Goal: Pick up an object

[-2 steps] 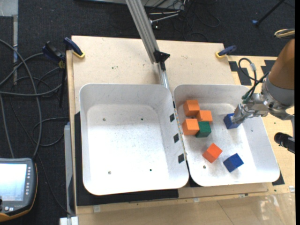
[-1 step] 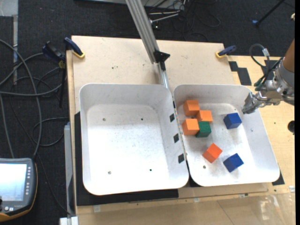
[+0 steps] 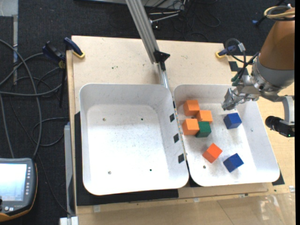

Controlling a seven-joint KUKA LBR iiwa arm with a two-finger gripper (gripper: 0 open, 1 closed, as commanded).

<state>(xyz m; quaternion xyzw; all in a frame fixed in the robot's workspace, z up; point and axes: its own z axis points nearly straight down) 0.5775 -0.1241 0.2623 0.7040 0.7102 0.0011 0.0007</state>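
A slanted overhead view is given of a pale worktop [image 3: 122, 60] on which two shallow white bins are set side by side. The left bin [image 3: 89, 102] is seen with only dark specks on its floor. In the right bin [image 3: 267, 168] seven small blocks are scattered. The grey arm with its orange band [image 3: 281, 41] is reached in from the right, and the gripper [image 3: 230, 102] is lowered over the upper right part of the right bin. The nearest block, a blue cube [image 3: 232, 120], is placed just below and slightly right of the gripper's tip, close to it, though contact cannot be made out. How far the gripper is opened cannot be told from this angle, since its tip is seen as one dark grey mass; nothing is seen held in it. The blue cube is shown as a small, solid, deep blue block with a lighter top face, lying flat on the bin floor and apart from the other blocks. To its left a tight cluster is formed by three orange blocks [image 3: 191, 107] and a green block [image 3: 204, 129], pressed against one another. Lower down, a single orange cube [image 3: 212, 152] is set at a tilt, and a second blue cube [image 3: 233, 162] is found near it to the right.
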